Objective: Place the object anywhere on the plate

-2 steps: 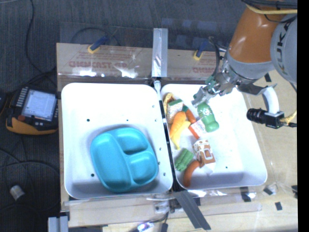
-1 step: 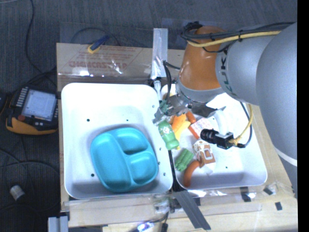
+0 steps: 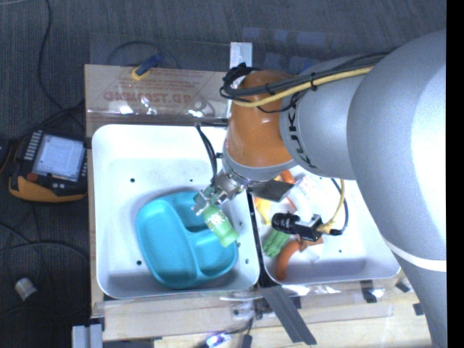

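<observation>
One green object (image 3: 220,227) under claw (image 3: 209,200), over blue plate (image 3: 177,245)

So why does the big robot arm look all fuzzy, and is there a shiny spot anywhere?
In the camera view, the grey robot arm sits close to the lens, so it blurs; the blue plastic plate stays fairly sharp. Glare shows on the clear plastic sheet behind the left white bin.

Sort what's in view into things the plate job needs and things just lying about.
For the job:
- blue plate, left bin
- green object, over the plate's right rim
- gripper, just above it

Lying about:
- green and orange items, right bin
- handheld controller, on the floor
</observation>
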{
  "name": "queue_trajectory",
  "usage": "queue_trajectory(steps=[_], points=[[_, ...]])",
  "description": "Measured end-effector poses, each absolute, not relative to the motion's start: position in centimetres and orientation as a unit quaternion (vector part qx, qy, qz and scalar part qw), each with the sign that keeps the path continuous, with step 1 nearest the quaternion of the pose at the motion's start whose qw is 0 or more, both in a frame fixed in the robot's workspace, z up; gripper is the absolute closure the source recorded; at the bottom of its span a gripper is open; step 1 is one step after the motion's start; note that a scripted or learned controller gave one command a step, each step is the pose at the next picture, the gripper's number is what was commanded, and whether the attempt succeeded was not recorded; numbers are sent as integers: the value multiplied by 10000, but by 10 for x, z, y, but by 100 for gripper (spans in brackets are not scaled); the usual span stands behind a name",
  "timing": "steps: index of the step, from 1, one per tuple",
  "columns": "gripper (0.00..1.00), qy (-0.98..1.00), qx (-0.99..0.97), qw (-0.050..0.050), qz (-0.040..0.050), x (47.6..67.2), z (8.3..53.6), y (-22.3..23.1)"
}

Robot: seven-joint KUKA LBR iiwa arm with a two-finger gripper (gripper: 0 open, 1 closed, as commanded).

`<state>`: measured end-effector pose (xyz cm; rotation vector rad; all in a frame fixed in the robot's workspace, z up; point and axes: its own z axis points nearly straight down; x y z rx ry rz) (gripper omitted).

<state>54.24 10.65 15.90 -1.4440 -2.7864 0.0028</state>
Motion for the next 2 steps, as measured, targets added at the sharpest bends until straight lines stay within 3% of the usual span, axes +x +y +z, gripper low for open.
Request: queue_trajectory(steps=[1, 2], points=[[0, -8878, -4602, 15, 8, 543, 159, 106], [0, -9247, -3808, 7, 8, 530, 198, 185]])
